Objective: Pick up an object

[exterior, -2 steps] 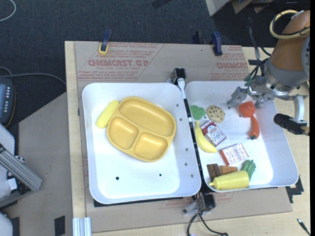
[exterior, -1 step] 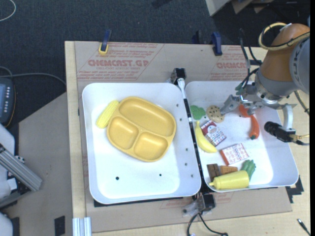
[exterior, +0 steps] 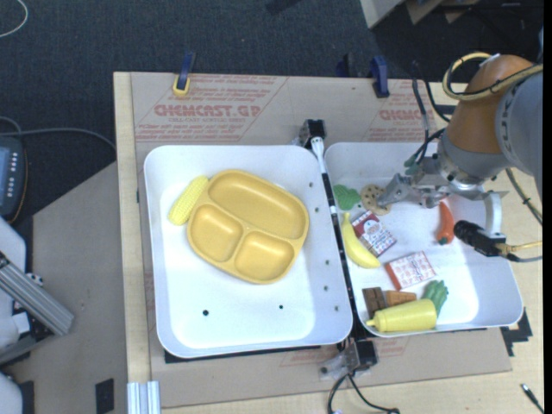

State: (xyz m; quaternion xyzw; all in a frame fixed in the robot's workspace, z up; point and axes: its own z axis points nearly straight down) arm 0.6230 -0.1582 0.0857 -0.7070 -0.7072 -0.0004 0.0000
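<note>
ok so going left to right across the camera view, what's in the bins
corn cob → yellow divided tray → banana → small red and white carton → red and white card → orange carrot

You can't make out the fingertips of the gripper (exterior: 405,188); they blur into the grey metal above the right bin (exterior: 496,304), so whether the fingers are spread or closed is beyond telling. The arm (exterior: 504,102) runs off the picture's right edge, and its bulk hides part of that bin's far rim. The orange carrot-like piece (exterior: 445,222) is partly covered by the wrist. The green item (exterior: 347,197) by the divider is too small for you to identify, as is the round biscuit-like thing (exterior: 372,195) beside it. The brown block (exterior: 376,299) is half hidden behind the yellow corn (exterior: 404,316).
</note>
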